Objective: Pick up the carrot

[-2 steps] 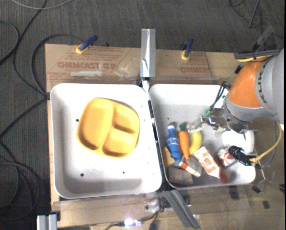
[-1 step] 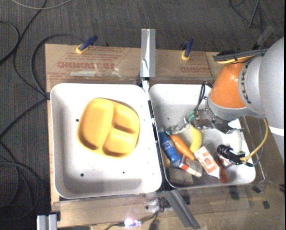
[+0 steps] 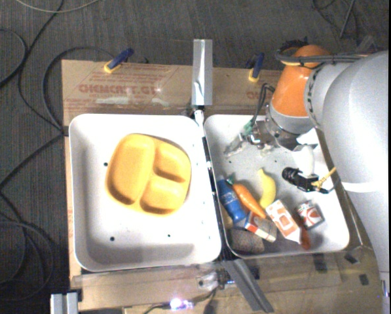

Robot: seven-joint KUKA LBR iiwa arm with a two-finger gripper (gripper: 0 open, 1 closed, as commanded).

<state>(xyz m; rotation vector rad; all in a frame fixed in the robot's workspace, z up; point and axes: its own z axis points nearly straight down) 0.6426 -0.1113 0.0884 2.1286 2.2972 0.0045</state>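
**Step: acquire carrot**

1. Target. Carrot [image 3: 247,200] lies flat in the bin on the arm's side [image 3: 218,131], long axis diagonal. Its thick end points to the bin's far wall and its thin end to the near wall.
2. Neighbours, ref. carrot:
   - Blue tube [image 3: 229,201] is touching along the side away from the arm, approx. parallel.
   - Banana [image 3: 268,187] is just beside it on the arm side, w/ a narrow gap between.
   - White-and-orange carton [image 3: 284,220] is near the thin end, arm side.
   - Grey-brown lump [image 3: 246,241] is beyond the thin end.
   - Yellow divided tray [image 3: 149,174] is well apart, in the other bin. Ignore it.
3. End effector. Gripper [image 3: 238,144] is beyond the carrot's thick end, toward the far wall, and clear of it. Nothing is seen held. Spread vs. pressed together: cannot tell at this res.
4. Recommended approach (judgement):
   - Confirm the gripper is spread before descent.
   - Centre over the carrot's mid-length, where most of it is exposed.
   - Rotate the wrist so the closing axis runs across the carrot, not along it.
   - Descend vertically and close slowly.
5. Risks. The tube-side contact leaves no entry gap, so expect the tube to be nudged or pinched along w/ the carrot. The tapered, smooth body may slip toward the thin end. Verify the hold before lifting.
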